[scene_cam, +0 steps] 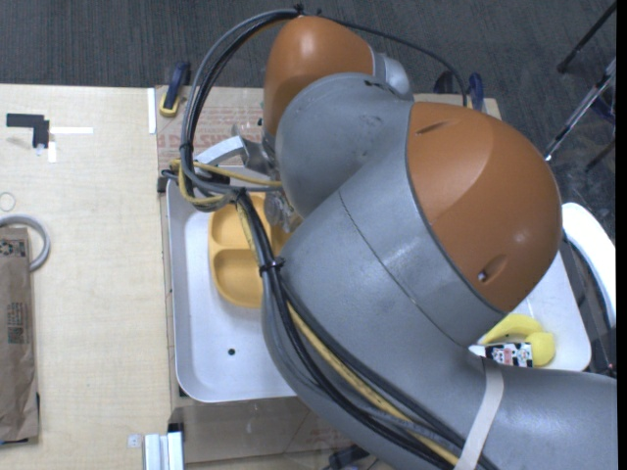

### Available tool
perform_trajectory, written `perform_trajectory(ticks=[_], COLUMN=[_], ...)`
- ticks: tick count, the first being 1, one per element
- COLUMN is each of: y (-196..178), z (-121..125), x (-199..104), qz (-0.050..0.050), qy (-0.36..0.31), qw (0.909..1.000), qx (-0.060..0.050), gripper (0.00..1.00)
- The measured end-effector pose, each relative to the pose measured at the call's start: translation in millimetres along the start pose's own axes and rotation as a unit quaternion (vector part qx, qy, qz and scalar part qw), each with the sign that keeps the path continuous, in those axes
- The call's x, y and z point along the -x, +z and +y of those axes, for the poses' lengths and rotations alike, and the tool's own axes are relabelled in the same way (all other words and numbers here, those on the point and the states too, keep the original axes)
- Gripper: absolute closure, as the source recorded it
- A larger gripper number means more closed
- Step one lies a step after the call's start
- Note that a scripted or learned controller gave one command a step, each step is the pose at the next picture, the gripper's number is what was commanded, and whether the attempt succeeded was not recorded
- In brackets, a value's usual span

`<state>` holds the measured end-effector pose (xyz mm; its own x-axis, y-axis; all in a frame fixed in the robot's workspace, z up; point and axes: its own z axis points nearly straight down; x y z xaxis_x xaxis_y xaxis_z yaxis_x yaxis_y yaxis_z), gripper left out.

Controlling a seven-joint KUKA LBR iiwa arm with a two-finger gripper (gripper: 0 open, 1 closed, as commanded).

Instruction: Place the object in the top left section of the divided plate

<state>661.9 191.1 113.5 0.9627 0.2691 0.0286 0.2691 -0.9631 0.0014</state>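
Observation:
A yellow divided plate (235, 258) lies in the left white bin (206, 360); only its left part shows, with a rounded lower section and part of an upper section. The big grey and orange arm (411, 243) covers the rest of the plate and most of both bins. The wrist area with cables (230, 169) hangs over the bin's upper end, and the gripper itself is hidden under the arm. A yellow banana-like object (519, 341) with a label lies in the right bin (588, 262), at the arm's lower right.
A wooden bench top (88, 262) lies to the left, with a brown paper bag (18, 331) at its left edge. Blue clamps (176, 84) hold the bench's back edge. Black cables (284, 321) run along the arm over the left bin.

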Motion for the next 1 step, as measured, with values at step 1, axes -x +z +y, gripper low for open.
perform_trajectory(ticks=[1], y=[-0.1], z=[0.4], x=[6.0], qz=[0.006], qy=[0.034], qw=[0.9994], qx=[-0.001], gripper=[1.00])
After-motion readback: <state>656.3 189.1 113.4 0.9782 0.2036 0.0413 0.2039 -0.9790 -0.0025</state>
